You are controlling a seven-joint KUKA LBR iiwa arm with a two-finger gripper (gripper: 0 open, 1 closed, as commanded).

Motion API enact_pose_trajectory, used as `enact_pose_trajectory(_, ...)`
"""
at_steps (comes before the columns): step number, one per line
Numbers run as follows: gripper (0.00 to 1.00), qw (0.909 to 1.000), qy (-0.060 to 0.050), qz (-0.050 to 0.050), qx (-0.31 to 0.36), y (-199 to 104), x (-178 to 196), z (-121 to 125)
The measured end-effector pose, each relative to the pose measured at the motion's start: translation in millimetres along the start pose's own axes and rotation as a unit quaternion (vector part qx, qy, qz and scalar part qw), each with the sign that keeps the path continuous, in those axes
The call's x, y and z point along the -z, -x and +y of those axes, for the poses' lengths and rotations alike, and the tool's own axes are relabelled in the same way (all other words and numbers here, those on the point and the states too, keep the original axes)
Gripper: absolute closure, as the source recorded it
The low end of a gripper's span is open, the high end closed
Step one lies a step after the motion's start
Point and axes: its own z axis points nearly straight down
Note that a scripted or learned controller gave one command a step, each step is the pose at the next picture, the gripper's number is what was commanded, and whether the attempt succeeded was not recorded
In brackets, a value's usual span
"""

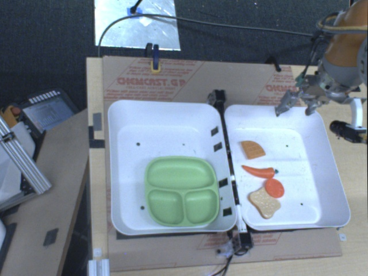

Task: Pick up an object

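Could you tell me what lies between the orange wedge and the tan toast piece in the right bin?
The red chili pepper and a red-orange round slice, seen in the camera view.

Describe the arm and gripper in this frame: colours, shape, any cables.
The arm shows a rounded orange band above a grey metallic wrist section. Thin dark cables loop beside the orange part. The gripper is grey metal with two slim fingers tapering to dark tips. No markings are readable at this size.
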Motion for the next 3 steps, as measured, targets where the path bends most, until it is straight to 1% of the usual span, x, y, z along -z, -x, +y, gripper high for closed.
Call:
enact_pose_trajectory(1, 0.0, 1.0, 0.006, -0.001, 0.001, 0, 8, 3)
enact_pose_trajectory(2, 0.0, 1.0, 0.004, -0.001, 0.002, -4, -54, 1)
enact_pose_trajectory(3, 0.0, 1.0, 0.005, -0.001, 0.001, -4, -96, -2)
